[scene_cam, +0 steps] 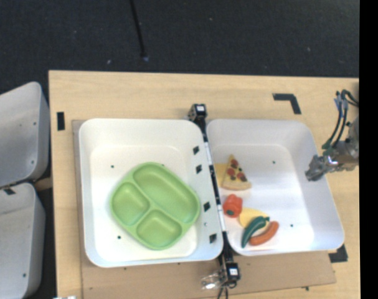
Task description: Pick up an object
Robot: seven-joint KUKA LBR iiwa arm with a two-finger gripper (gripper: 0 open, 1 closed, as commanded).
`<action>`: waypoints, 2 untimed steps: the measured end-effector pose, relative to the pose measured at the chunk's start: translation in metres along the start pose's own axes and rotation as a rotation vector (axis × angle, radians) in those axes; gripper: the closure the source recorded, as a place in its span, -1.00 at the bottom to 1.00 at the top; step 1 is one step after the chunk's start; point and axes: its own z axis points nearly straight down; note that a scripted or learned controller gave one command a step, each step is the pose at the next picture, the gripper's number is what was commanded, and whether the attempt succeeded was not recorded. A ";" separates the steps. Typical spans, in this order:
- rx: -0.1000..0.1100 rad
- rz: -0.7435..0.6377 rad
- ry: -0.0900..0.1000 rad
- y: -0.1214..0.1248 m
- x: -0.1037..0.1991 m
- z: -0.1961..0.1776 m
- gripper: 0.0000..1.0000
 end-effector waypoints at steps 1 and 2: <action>-0.003 -0.006 0.002 0.011 0.046 -0.011 1.00; 0.000 -0.005 0.003 0.011 0.099 -0.005 1.00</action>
